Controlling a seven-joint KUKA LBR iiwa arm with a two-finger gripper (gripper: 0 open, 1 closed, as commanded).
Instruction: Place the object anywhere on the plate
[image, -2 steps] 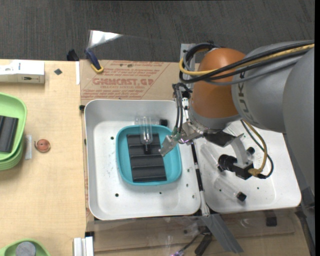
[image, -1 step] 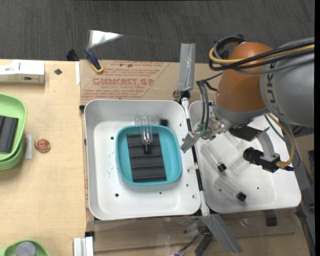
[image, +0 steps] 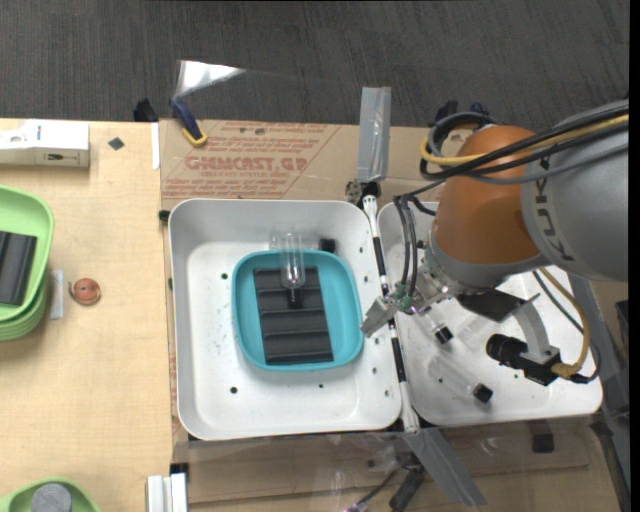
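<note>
The clear glass or plastic tube-shaped object (image: 292, 258) lies at the centre of the frame, resting on the upper part of a black ribbed rectangular block (image: 293, 315) that sits inside the square teal plate (image: 346, 310). The object's upper end reaches to or just over the plate's upper rim; whether it touches the rim cannot be told.

Working left to right: a stack of light green trays (image: 22, 265) sits at the left edge on the wooden bench, with a small round copper-coloured disc (image: 86, 291) just beside it. The left white bin (image: 200, 380) holds the plate near its middle. The right white bin (image: 560, 395) holds a few small dark parts. Above it stands the grey arm with its orange band (image: 485, 215), and the two-finger gripper (image: 405, 300) hangs over the seam between the bins, just right of the plate. The state of the end effector cannot be told; no object is seen in it.

Assessment: the object appears already within the plate's outline, so the task looks near complete or complete.

Risks: the tube is round and lies on a ribbed surface, so it may roll. Its upper end sits at the rim, so a nudge could tip it out. The gripper is near the plate's right edge; a careless move leftward could shift the plate.
</note>
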